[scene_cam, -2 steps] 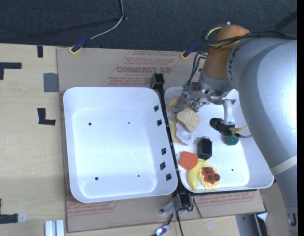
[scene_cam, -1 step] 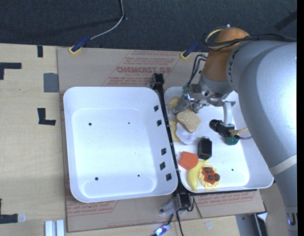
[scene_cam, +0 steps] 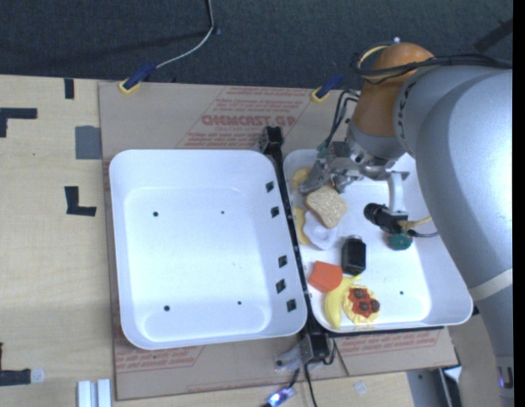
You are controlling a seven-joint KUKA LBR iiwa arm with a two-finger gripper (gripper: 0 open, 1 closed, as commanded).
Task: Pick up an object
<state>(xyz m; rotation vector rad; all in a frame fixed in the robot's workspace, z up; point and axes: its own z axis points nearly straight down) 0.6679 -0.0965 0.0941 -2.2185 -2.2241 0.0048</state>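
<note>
Grey arm [scene_cam: 466, 168] bulks nearest the lens, its orange band [scene_cam: 389, 91] above the tool [scene_cam: 334, 175], which hangs low in the right bin [scene_cam: 415, 308] — whether it pinches anything I cannot tell. Just below the tool lies a tan bread slice [scene_cam: 326, 206]; farther below sit a black block [scene_cam: 354, 255], an orange block [scene_cam: 326, 275] and a banana [scene_cam: 332, 305] — beside it, a pizza piece [scene_cam: 362, 303].

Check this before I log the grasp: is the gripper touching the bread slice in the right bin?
Cannot tell. In the camera view the gripper sits directly above the bread slice, overlapping its upper edge, so neither contact nor gap shows.
</note>
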